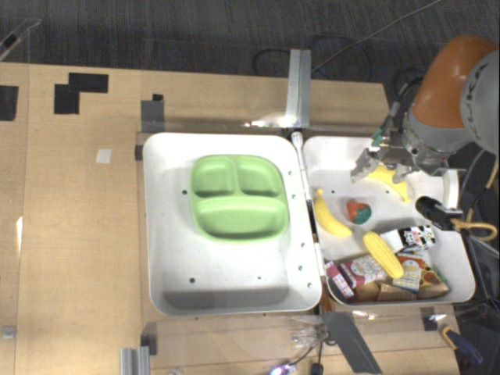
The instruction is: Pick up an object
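We look down on a pale wooden bench bearing two shallow white bins side by side, with the grey and orange arm reaching in from the right. The left bin holds one thing, a green divided plate with three compartments, lying flat a little above the bin's middle with bare white floor around it. The right bin is the crowded one, and every loose thing we could pick lies there. The gripper hangs over its upper part, and its fingers look spread apart with nothing pinched between them that we can see. Just under and beside them lies a yellow piece whose shape we cannot make out, partly covered by the gripper. A banana lies against the bin's left wall. A corn cob lies aslant near the middle, its lower end resting on a heap of printed packets that fills the near edge. Between the banana and the cob sits a small red and green ball, apart from both. A little black and white item lies to the right of the cob.
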